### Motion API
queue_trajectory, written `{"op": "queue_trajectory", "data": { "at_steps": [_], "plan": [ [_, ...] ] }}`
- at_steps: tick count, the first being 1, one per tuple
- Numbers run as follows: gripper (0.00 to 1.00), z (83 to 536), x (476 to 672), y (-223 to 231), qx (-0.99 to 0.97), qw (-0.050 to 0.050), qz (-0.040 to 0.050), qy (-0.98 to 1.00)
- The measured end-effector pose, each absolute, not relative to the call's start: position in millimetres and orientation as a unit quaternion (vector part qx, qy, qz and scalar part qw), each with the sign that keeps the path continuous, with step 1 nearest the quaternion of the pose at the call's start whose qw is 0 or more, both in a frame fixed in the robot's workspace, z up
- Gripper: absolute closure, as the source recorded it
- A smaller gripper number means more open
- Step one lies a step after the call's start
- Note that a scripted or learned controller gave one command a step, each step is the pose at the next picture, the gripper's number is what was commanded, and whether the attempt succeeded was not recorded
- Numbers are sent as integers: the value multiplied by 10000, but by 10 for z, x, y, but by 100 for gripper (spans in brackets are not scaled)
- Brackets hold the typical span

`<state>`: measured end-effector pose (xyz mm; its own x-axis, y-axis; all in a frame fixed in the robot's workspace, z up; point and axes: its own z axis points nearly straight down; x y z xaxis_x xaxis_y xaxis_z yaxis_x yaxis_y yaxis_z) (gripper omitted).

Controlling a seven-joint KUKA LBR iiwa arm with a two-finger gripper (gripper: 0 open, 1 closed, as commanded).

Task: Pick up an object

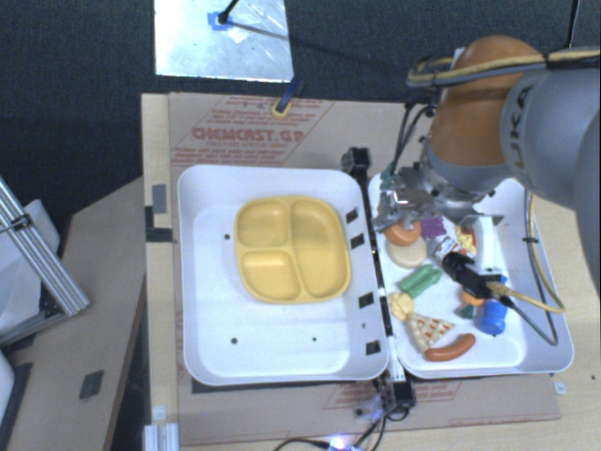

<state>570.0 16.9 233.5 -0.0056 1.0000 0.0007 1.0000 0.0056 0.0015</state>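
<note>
My gripper (396,210) hangs low over the upper left part of the right bin (540,350), just above an orange round toy (404,235). Beside that toy sit a purple piece (432,225) and a pale disc (409,255). Lower in the bin are a green pickle (420,280), a small yellow piece (402,304), a pizza slice (430,328), a sausage (450,347) and a blue cup (490,318). A white tube (485,241) rests near the right side. The wrist hides the bin's far end.
The left bin (202,280) holds a yellow divided plate (291,249). A black divider (371,252) runs between the two bins. A shiny metal sheet (223,26) lies beyond the bench at the back.
</note>
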Motion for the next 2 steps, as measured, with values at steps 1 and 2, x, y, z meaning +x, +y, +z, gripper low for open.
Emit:
{"op": "queue_trajectory", "data": {
  "at_steps": [1, 2],
  "plan": [
    [100, 2159, 5591, 161, 7066, -1, -1, 7076],
    [100, 2190, 5615, 89, 7068, 3, 5, 7074]
  ]
}}
